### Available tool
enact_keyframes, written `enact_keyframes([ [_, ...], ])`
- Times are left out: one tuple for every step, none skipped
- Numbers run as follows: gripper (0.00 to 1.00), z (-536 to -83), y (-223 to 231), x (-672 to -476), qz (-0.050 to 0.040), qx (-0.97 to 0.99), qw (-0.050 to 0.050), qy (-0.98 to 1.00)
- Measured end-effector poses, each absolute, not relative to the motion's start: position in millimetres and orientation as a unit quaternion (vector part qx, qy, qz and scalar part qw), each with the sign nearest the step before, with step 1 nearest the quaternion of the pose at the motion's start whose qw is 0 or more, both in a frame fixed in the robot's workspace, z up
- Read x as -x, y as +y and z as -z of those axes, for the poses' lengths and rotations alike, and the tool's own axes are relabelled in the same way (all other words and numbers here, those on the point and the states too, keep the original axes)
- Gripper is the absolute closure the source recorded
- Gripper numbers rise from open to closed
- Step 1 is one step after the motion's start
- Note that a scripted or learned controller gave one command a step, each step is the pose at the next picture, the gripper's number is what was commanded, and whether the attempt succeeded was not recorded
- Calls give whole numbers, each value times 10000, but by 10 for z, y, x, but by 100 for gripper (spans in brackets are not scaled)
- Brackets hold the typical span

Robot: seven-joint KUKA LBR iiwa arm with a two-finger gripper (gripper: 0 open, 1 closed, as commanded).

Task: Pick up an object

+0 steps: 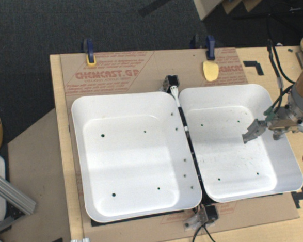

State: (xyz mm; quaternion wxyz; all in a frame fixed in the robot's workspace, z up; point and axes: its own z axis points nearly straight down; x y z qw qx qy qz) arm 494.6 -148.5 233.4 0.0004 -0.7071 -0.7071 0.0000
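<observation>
Reaching in: arm (301, 102) from the right, mostly cut off by the frame edge.
Gripper: gripper (251, 131) low over the right bin (227, 94); one grey finger visible, pincer state cannot tell.
Object to pick: none made out in either bin; dark specks on the right bin floor.
Left bin: left bin (91, 148), four small dark holes.
Around: yellow clamp (210, 70), blue clamp (89, 49), cardboard sheet (112, 71), cables (280, 72) by the arm.
</observation>
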Motion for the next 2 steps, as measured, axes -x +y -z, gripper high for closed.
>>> enact_keyframes([
  [0, -4551, -1784, -5113, 46, 7069, -105, -7073],
  [100, -4559, -1770, -5108, 8, 7067, -38, -7075],
])
